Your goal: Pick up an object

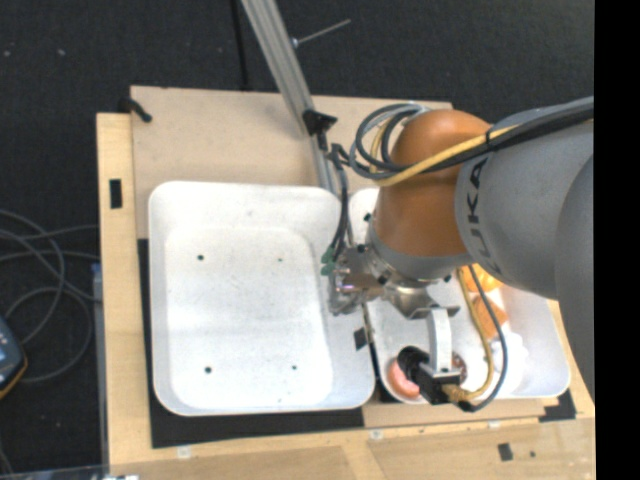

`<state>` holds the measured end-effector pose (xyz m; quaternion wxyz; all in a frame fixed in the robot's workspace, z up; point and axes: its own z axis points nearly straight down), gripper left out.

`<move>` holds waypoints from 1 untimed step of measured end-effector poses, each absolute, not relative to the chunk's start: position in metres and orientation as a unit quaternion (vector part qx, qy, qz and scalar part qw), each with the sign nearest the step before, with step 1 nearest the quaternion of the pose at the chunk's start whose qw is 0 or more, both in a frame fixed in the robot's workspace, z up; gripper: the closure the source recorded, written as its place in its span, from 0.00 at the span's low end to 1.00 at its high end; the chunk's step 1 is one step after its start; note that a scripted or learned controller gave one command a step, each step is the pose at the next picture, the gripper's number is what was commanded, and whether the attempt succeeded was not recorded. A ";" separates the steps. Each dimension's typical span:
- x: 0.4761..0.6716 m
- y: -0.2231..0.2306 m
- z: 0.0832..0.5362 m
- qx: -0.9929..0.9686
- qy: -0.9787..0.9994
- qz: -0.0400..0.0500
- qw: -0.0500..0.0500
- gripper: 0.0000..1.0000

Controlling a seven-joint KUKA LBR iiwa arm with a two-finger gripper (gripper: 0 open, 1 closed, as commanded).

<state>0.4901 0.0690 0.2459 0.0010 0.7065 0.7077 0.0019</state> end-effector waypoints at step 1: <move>0.527 0.048 0.198 0.708 0.706 -0.002 0.000 1.00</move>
